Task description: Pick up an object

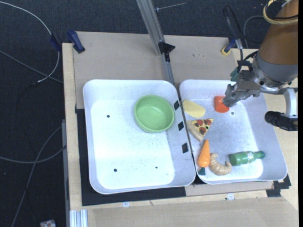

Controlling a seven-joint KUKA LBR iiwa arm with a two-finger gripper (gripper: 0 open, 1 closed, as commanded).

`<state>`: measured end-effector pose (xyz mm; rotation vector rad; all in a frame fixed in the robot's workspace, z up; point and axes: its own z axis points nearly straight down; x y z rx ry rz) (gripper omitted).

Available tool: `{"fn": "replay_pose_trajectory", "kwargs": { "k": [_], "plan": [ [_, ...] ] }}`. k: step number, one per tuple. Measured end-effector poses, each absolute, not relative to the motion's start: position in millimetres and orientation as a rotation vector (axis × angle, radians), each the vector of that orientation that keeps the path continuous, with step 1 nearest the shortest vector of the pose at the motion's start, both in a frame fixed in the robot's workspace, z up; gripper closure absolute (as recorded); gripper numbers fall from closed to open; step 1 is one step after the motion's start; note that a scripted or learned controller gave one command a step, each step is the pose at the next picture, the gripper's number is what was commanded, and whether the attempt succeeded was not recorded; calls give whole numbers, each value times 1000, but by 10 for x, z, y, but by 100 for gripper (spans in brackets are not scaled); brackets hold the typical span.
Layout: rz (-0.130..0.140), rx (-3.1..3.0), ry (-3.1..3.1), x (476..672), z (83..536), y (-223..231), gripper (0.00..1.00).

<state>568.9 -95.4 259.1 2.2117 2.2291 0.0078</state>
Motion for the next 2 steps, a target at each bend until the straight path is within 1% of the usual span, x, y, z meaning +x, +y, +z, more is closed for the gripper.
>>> {"fn": "replay_pose_trajectory", "kwargs": {
  "k": [1, 2],
  "plan": [
    [4, 2215, 2230, 5855, 2444, -414, 100],
    [6, 2214, 2229, 5937, 2520, 122, 100]
  ]
}}
